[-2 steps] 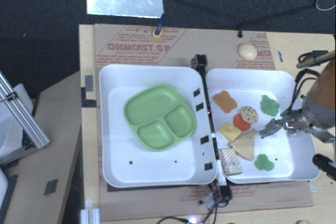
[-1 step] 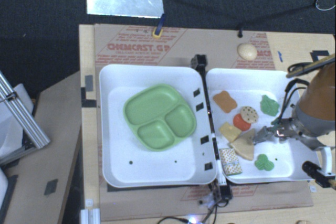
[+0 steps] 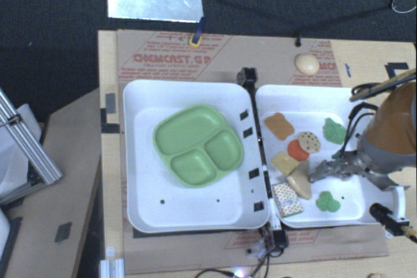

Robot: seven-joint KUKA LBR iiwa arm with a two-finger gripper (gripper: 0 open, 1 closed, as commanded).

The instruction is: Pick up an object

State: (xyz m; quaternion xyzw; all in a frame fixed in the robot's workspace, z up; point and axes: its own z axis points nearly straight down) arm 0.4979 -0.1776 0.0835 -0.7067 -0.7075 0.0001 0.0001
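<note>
Camera view | tool [image 3: 319, 172] low in right bin [image 3: 352, 99] — tip by tan piece [image 3: 300, 185] | finger spread: cannot tell

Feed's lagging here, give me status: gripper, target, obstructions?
Gripper low in right bin, at beige piece; grip unconfirmed. Yellow block, red disc, patterned square crowd it. Green tray alone in left bin.

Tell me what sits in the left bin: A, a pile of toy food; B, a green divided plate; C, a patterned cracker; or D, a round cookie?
B: the green divided plate lies alone in the left bin, while the toy food pieces lie in the right bin.
</note>
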